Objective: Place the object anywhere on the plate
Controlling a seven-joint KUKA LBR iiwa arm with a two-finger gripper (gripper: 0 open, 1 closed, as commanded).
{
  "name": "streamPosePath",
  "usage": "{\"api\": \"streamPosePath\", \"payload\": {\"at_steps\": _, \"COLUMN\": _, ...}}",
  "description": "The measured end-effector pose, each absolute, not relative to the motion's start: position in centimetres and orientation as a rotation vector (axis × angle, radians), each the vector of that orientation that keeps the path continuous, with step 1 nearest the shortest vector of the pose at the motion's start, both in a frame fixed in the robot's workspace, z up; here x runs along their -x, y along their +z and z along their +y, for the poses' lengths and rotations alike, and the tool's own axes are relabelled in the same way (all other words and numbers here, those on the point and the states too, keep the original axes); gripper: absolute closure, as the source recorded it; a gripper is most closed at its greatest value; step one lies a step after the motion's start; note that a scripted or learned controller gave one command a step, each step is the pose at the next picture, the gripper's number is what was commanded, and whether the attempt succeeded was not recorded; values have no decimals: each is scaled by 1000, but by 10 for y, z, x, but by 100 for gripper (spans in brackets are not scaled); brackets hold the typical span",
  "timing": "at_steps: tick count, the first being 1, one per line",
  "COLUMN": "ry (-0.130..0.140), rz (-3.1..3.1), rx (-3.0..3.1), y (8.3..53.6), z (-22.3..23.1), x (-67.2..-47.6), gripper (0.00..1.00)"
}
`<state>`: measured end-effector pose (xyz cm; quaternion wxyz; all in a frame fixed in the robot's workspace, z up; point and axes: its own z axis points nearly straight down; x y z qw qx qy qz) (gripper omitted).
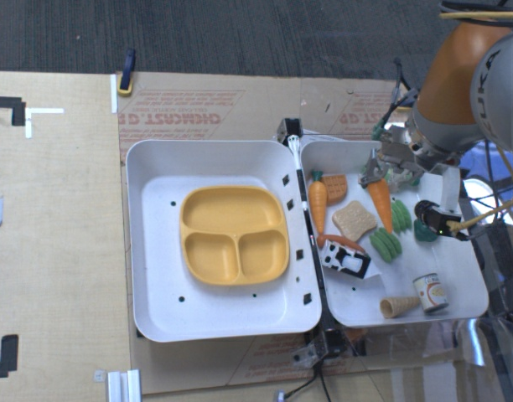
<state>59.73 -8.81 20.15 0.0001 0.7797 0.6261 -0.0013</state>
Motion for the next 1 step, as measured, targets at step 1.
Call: {"api": "streamPosePath", "payload": {"at_steps": 1, "ry": -4, "rz": 1967, "rx": -2449, "y": 202, "z": -88, "x": -597, "gripper": 0}}
